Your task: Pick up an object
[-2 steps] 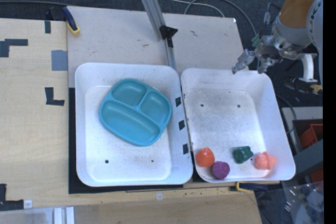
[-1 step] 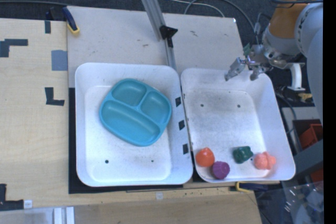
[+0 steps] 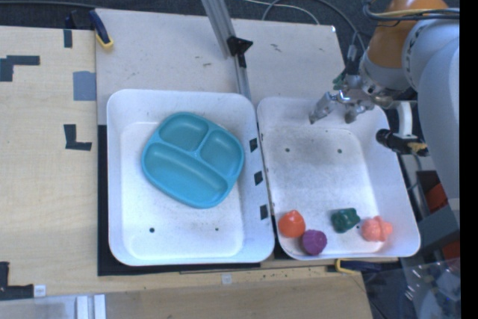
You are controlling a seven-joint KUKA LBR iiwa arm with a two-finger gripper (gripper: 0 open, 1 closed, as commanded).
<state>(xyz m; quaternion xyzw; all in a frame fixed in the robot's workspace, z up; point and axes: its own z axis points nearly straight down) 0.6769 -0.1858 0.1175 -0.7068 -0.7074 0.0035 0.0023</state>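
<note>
We see the gripper (image 3: 333, 107) over the right bin's (image 3: 388, 183) far rim, fingers (image 3: 321, 112) apart with nothing between them. Four small objects lie along its near edge: orange (image 3: 291, 223), purple (image 3: 314, 241), green (image 3: 344, 220), salmon (image 3: 376, 228); a blue plate (image 3: 193, 158) fills the left bin (image 3: 119, 183).

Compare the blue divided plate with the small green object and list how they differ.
The blue divided plate lies alone in the left bin; the green object sits in the right bin among other small pieces. The plate is far larger, covering much of its bin floor, while the green object is a small lump. The plate is light blue, flat with compartments; the green object is dark and chunky. Both rest apart from the gripper.
</note>
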